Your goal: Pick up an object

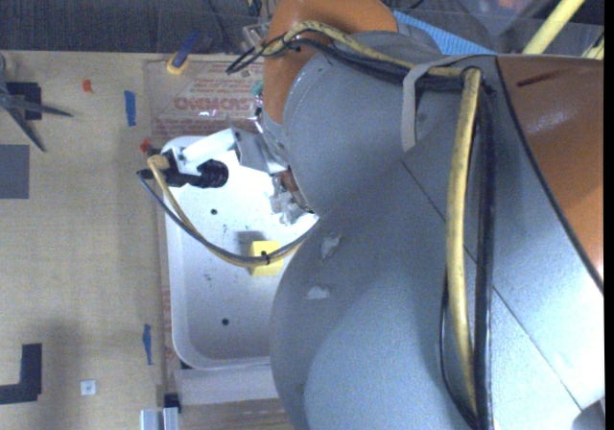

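My gripper (285,202) hangs low over the near white bin (197,322), mostly hidden by the big grey arm. A small yellow block (268,252) lies on the bin floor just below the gripper, partly covered by the arm's edge and crossed by the looping cable. The view does not let me tell whether anything is between the gripper's parts. A few tiny dark specks (224,322) dot the bin floor.
A brown printed bag (197,100) lies beyond the bin, with a blue and yellow clip (182,56) at its far corner. On the wooden bench to the left are black pliers (24,107), a dark square (11,172) and a black bracket (29,370).
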`<action>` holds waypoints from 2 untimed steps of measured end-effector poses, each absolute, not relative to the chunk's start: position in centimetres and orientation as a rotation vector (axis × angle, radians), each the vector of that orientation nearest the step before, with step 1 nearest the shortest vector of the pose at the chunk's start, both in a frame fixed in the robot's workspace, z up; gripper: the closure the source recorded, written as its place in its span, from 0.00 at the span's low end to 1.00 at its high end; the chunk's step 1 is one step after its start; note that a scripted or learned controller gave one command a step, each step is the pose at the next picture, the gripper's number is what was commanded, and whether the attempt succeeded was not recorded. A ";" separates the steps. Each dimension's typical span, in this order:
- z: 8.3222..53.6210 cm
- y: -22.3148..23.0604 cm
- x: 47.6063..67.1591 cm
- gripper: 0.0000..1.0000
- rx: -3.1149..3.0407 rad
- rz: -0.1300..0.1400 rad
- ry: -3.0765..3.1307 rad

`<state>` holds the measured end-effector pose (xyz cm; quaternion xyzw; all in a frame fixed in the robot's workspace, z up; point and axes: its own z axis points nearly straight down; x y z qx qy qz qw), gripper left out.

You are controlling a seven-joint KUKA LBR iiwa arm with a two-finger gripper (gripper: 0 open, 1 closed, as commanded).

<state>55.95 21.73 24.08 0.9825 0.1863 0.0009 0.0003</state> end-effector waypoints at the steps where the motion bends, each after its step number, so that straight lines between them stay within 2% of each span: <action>1: 24.9 16.6 59.9 1.00 3.126 0.004 0.311; 2: 43.5 8.5 58.2 1.00 3.107 -0.002 0.465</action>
